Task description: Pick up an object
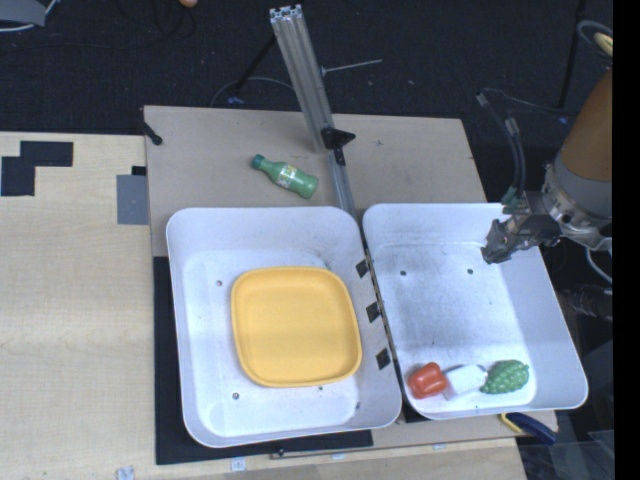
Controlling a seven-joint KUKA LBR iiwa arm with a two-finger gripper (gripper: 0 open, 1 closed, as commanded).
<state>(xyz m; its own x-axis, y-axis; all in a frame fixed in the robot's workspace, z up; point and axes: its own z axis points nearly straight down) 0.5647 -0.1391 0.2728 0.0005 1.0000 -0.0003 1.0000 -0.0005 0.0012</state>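
The right bin (450,278) holds a red pepper-like piece (428,379), a small white object (466,378) and a green bumpy piece (506,376), lined up along its near edge. A yellow square plate (295,325) lies in the left bin (200,268). My gripper (497,249) hangs at the right bin's far right edge, well above and away from the three small pieces. Nothing shows between its dark fingers.
A green bottle (286,175) lies on the bench behind the left bin. A slanted aluminium post (308,68) rises behind the gap between the bins. Black clips (372,311) join the bins. Cables trail near the arm at the right.
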